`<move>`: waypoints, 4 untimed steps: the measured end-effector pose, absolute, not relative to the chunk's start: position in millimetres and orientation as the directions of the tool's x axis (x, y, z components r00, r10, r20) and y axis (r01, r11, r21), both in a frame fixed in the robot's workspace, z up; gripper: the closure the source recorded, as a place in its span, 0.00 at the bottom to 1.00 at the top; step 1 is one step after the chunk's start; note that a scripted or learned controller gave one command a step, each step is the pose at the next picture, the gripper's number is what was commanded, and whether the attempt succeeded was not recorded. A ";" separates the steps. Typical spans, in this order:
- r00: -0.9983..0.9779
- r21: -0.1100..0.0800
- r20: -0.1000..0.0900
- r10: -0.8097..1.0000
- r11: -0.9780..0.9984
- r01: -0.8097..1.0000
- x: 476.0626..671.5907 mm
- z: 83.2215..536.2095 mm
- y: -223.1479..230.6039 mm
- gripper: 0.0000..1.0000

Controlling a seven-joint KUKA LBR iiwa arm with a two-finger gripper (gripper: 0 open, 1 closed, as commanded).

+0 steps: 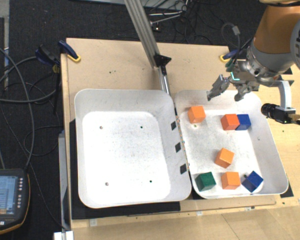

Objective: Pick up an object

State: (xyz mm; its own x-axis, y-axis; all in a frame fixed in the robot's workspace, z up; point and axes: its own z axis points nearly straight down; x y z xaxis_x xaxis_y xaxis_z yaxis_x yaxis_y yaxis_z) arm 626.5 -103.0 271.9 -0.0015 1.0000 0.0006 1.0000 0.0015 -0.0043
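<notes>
- In the camera view, my two-finger gripper (228, 90) hangs in the upper right of the frame, above the top edge of the right-hand shallow white bin (273, 149).
- My fingers are spread apart: one dark finger (216, 90) points toward the left and down, the other sits to its right. Nothing lies between them, and they touch no block.
- My grey arm with its orange band (277, 21) fills the upper right corner of the frame above the gripper.
- Nearest to my gripper is an orange cube (196, 114), below and left of it, in the upper left part of the right bin, close to the wall shared with the other bin.
- To the right of that, an orange-red cube (230, 122) stands touching a blue cube (243, 121), both in the upper middle of the same bin.
- Lower, near the bin's centre, lies another orange cube, tilted (224, 157).
- Along the bottom edge of the right bin sit three blocks in a row: a dark green cube (206, 180) at the left, a small orange cube (230, 180) in the middle, and a dark blue cube (252, 181) at the right, turned on a corner, just beside the orange one.
- The left-hand shallow white bin (122, 149) fills the centre left of the frame, its floor speckled with dark flecks.
- Both bins rest on a pale wooden bench (115, 64), with a grey metal rod (142, 24) slanting down from the top of the frame to the gap between the bins.
</notes>
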 end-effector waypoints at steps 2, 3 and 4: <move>0.000 -0.006 0.000 1.000 0.000 1.000 635.2 215.1 -104.3 0.00; 0.000 -0.005 0.000 1.000 0.000 1.000 627.9 168.3 -99.7 0.00; 0.001 -0.006 0.000 1.000 -0.001 1.000 618.0 119.2 -101.8 0.00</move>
